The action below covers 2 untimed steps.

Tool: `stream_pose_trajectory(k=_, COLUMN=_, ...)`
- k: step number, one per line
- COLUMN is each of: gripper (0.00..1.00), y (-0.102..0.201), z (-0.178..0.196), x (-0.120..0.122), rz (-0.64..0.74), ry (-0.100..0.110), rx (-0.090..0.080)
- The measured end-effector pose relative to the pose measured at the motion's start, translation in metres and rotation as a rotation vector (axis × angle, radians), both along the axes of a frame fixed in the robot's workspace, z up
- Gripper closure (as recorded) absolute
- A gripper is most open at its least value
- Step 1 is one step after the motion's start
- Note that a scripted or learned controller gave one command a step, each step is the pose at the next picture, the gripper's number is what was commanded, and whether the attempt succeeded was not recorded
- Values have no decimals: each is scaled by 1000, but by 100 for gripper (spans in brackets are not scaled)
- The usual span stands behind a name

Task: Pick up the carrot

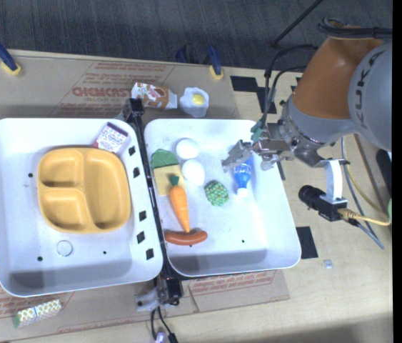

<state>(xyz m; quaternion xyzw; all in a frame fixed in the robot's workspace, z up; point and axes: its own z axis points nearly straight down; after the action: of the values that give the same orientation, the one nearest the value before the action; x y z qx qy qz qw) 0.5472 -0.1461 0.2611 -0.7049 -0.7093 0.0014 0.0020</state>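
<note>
So, going from the left: a yellow divided plate (84,189) is seen in the left bin (15,263), with a small purple-and-white packet (113,137) tucked at that bin's upper right corner. None of that matters for the pick.

The carrot (178,202) is found in the right bin (272,252), close to its left wall. Its long axis runs roughly up-and-down in the view, green top at the upper end, tip pointing down toward a sausage (185,238) that lies crosswise just below it. A yellow wedge (166,179) sits right beside the green top, and two white eggs (189,160) are just above and to the right. A green bumpy thing (216,192) lies between the carrot and the claw.

The gripper (242,164) is parked over the right half of that bin, so the carrot lies to its left and slightly lower in the view. A small blue-and-white bottle (241,178) is seen directly at the fingertips. Whether it's actually pinched or the fingers are spread can't be told from this angle.
</note>
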Motion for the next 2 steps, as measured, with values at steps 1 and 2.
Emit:
stream_pose_trajectory(k=1, gripper=0, y=37, z=-71, x=1, rz=-28, ry=1, rx=-1)
stream_pose_trajectory(k=2, gripper=0, y=46, z=-170, x=13, rz=-113, ry=1, rx=-1)
